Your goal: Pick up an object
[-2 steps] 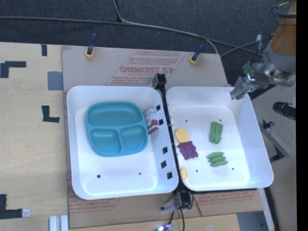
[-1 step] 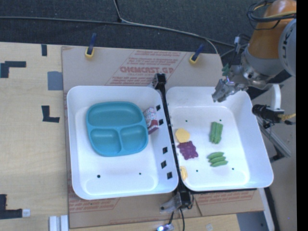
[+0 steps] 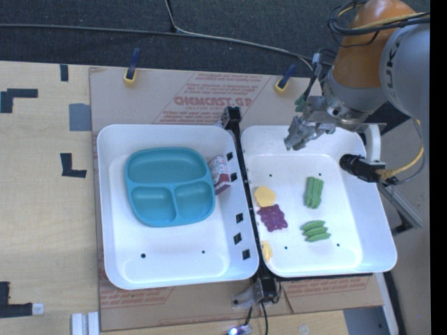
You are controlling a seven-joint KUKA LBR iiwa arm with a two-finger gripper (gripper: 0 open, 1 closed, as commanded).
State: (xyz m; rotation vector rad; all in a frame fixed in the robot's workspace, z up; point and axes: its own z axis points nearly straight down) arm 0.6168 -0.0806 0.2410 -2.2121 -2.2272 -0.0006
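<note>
Hovering hand (image 3: 299, 137) over right bin (image 3: 349, 257) far edge, grip state impossible to tell; green pepper (image 3: 313, 192), purple grapes (image 3: 272, 217), pea pods (image 3: 316, 230) lying below.

You get even, fairly bright overhead light with a cool cast. The two shallow white plastic bins (image 3: 112, 187) are nearly blown out, their walls losing detail. Shadows are soft and short: the teal divided plastic plate (image 3: 170, 185) throws a faint one along its near edge. The grey arm (image 3: 412, 54) at the top right corner looks soft. Overall sharpness is modest, with small items grainy.
</note>
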